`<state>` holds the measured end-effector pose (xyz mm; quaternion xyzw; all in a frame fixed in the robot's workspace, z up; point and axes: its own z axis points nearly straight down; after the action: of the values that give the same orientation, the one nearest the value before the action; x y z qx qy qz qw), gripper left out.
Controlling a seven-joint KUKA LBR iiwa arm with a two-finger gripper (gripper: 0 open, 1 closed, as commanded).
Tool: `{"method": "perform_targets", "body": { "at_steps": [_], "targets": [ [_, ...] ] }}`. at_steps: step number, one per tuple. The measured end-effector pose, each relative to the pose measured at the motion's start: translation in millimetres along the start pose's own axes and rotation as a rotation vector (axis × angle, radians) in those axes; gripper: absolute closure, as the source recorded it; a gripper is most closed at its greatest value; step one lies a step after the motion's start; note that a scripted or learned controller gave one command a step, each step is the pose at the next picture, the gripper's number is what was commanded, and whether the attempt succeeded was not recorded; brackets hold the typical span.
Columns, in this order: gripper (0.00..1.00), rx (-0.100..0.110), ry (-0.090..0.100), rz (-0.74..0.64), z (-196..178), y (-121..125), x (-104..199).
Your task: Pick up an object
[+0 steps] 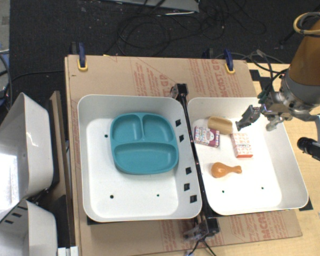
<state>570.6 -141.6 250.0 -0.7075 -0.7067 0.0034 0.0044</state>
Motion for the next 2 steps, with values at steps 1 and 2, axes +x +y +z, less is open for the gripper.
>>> {"method": "perform_targets", "body": {
  "at_steps": [1, 2],
  "targets": [
    [0.0, -0.01, -0.001, -0.002, -6, 2, 0],
    [0.0, -0.006, -0.001, -0.004, 51, 8, 9]
  ]
}}
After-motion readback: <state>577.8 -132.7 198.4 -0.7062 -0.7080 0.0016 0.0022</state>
